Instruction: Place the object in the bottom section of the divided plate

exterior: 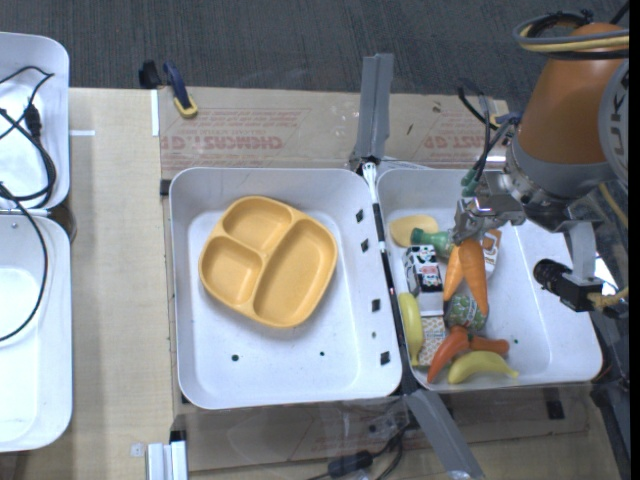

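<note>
My hand [478,220] hovers over the carrot [470,276] in the right bin [560,353] — grip state, I cannot tell. Picking step — next, carry to the yellow divided plate [268,260], nine o'clock.

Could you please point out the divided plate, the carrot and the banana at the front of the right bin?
divided plate [290,268]: camera view, floor of its large section.
carrot [474,278]: camera view, middle of its orange body.
banana [480,368]: camera view, middle of its yellow curve.
</note>
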### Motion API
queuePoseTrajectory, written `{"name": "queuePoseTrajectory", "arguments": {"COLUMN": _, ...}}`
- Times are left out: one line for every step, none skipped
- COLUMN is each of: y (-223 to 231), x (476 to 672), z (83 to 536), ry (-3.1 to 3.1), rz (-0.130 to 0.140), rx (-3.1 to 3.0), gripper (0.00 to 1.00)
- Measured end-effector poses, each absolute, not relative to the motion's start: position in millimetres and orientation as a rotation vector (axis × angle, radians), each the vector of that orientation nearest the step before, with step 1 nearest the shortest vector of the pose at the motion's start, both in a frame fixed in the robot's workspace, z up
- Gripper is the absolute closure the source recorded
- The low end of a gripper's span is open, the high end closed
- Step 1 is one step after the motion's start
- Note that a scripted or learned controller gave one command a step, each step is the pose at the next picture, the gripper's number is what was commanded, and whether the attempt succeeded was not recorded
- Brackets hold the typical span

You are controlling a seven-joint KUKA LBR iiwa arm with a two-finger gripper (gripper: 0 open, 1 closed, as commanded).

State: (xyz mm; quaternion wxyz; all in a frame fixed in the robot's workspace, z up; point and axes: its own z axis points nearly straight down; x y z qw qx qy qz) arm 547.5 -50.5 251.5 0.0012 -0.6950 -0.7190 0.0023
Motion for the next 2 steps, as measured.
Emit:
{"name": "queuePoseTrajectory", "arguments": {"y": -44, "x": 544.5, "z": 188, "ry": -2.062, "rz": 0.013, "rx": -2.364, "gripper": 1.00}}
{"name": "queuePoseTrajectory", "arguments": {"y": -24, "x": 571.5, "z": 223, "ry": -2.081, "rz": 0.010, "rx": -2.351, "gripper": 1.00}}
